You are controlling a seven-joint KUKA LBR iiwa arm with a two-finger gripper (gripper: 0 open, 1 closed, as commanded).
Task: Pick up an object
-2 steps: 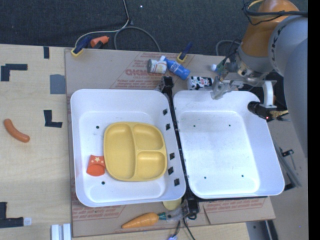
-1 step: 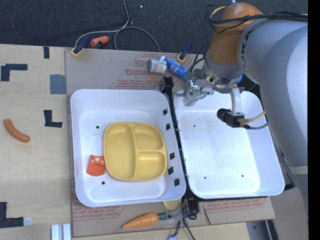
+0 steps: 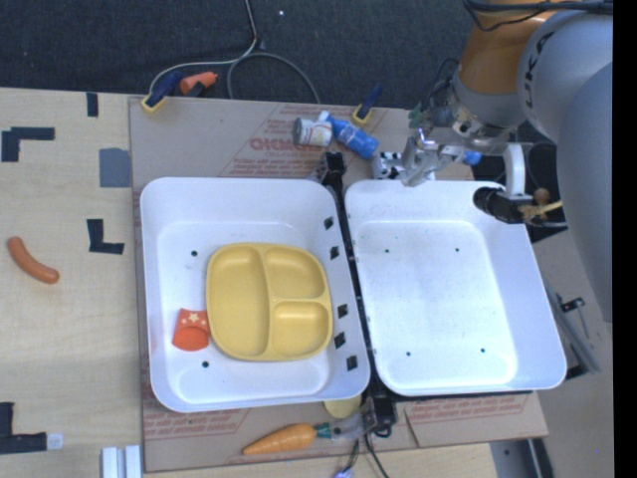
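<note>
Two bins: the left bin point(image 3: 159, 227) holds one yellow plate point(image 3: 267, 301) and one orange cup point(image 3: 191, 331). The gripper point(image 3: 423, 157) hangs over the right bin point(image 3: 448, 297)'s far rim; grip unclear. One carrot point(image 3: 281, 439) lies on the cardboard bench point(image 3: 219, 152), dark carpet point(image 3: 100, 28) beyond.

Not much to read here, honestly. The cardboard sheet point(image 3: 261, 145) under the bins is showing red printing along its far edge and near corners, but it's sitting too small and blurry to make out. Nothing else is carrying legible text.
</note>
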